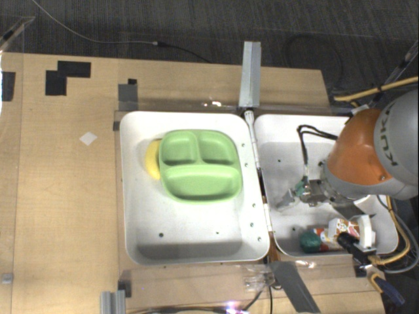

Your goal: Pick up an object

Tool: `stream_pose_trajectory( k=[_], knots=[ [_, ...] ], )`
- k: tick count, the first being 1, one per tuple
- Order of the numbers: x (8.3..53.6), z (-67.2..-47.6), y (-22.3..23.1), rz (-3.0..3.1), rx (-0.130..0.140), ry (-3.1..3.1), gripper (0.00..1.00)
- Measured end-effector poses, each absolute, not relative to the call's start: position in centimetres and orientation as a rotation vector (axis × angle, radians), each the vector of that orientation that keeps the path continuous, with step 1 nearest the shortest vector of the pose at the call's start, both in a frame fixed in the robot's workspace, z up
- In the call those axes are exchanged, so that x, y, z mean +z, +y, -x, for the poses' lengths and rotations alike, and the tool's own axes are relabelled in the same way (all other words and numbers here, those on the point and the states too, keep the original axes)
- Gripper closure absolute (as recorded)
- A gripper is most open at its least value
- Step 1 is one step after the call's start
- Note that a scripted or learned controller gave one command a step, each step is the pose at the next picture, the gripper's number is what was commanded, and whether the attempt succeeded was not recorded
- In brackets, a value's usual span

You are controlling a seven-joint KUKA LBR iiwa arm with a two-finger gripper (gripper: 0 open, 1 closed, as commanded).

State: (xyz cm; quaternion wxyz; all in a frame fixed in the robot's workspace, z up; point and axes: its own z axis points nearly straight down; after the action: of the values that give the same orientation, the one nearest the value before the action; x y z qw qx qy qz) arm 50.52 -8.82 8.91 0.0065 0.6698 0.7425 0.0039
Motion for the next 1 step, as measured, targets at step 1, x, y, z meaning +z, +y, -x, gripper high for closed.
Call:
stream_pose_trajectory(
  k=[1],
  knots=[
    [8.93, -49.83, -9.55, -2.057, 0.016, 2.358, 0.0]
  ],
)
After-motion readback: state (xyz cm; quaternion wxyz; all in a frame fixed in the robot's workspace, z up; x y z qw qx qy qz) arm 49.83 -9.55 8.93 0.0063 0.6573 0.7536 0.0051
